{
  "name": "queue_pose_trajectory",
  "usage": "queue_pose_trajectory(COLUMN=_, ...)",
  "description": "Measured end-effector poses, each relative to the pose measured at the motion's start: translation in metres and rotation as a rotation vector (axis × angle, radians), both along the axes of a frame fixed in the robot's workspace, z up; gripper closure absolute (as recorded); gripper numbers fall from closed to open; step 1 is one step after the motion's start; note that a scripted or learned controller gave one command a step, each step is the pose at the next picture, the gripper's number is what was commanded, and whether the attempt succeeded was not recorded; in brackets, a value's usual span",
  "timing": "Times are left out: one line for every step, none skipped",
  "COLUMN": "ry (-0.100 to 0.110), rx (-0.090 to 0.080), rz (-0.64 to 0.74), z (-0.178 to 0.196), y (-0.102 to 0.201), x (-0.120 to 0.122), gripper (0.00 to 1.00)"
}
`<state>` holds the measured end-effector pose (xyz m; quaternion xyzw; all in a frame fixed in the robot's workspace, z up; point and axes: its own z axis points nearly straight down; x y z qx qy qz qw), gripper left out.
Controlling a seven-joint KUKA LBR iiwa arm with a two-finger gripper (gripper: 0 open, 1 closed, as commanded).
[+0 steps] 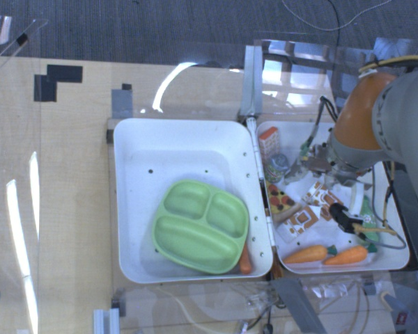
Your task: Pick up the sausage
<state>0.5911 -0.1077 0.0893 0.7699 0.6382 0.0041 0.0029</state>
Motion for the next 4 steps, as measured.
queue_pose_trajectory(ry=-0.005, rx=-0.002, rz=0.067, z=0.0, y=-0.015, x=-0.025, gripper=0.0)
queue_pose_trajectory(ry=0.002, rx=-0.005, rz=0.478, z=0.013, y=-0.021, x=-0.02, gripper=0.0)
queue_pose_trajectory(ry=0.001, rx=-0.007, rz=0.432, z=-0.001, y=-0.074, x=0.049, gripper=0.0)
queue_pose_trajectory(ry=-0.005, rx=-0.013, rz=0.955, z=0.001, y=-0.022, x=-0.001, gripper=0.0)
